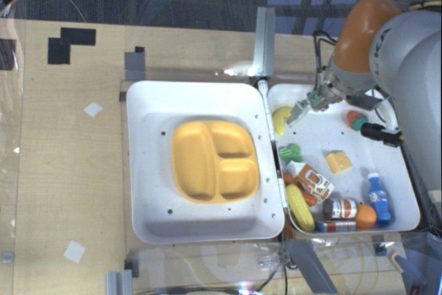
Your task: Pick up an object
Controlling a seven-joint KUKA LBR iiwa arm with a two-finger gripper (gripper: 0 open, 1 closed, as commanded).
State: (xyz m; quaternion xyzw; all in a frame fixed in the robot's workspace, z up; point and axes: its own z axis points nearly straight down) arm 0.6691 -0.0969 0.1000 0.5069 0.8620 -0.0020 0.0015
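the yellow lemon-like piece [280, 119] is lying in the right bin [407, 176], tucked into its upper-left corner and pressing close against the wall that divides it from the left bin [145, 148]. the gripper [298, 112] is hanging just beside it, on its right and slightly above in the camera view, reaching in at a slant from the grey arm [407, 52] with the orange band. the claw is looking slender and drawn close together at the tip, with nothing sitting between the fingers, though at this size i cannot tell for certain how far apart they are standing.

the relation that matters is this: the yellow piece is lying to the left of and a little below the claw tip, near but seemingly not touching, and its long axis is running roughly up and down along the bin wall. so the coming move is probably asking for a short shift leftward and a descent (the wall is leaving little room on the far side, which could make one finger catch on it).

the other candidates are sitting well apart lower in the bin: a green piece [290, 152], a cheese-coloured wedge [338, 162], a corn cob [300, 204], a can [340, 208] and a blue bottle [377, 195]. the left bin is holding a yellow divided tray [214, 161].
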